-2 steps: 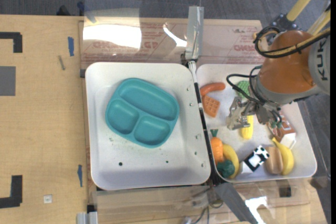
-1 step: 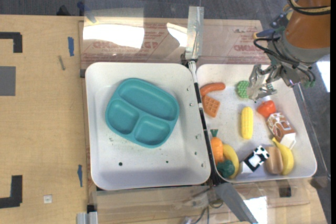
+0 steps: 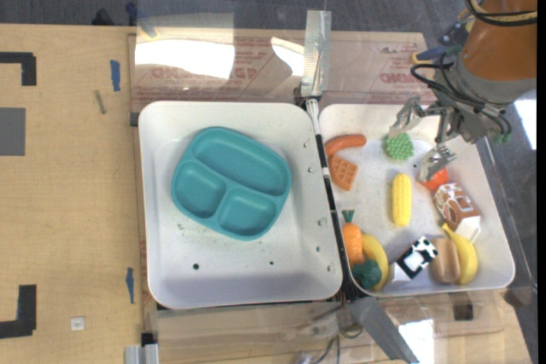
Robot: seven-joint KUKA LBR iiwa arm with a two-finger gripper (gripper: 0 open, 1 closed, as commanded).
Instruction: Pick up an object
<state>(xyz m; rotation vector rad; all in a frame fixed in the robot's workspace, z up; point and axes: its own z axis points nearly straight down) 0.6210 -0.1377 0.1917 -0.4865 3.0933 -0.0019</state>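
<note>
My gripper hangs over the far part of the right bin, its two metal fingers spread apart and nothing between them, so it is open. A green bumpy toy lies just under the left fingertip. The right fingertip sits just above a small red-orange piece. Close by in the same bin lie a yellow corn cob, an orange sausage and a waffle.
The right bin's near end holds a carrot, two bananas, a black-and-white cube and a white-brown bread piece. A teal divided plate lies in the left bin. A clear wall stands behind.
</note>
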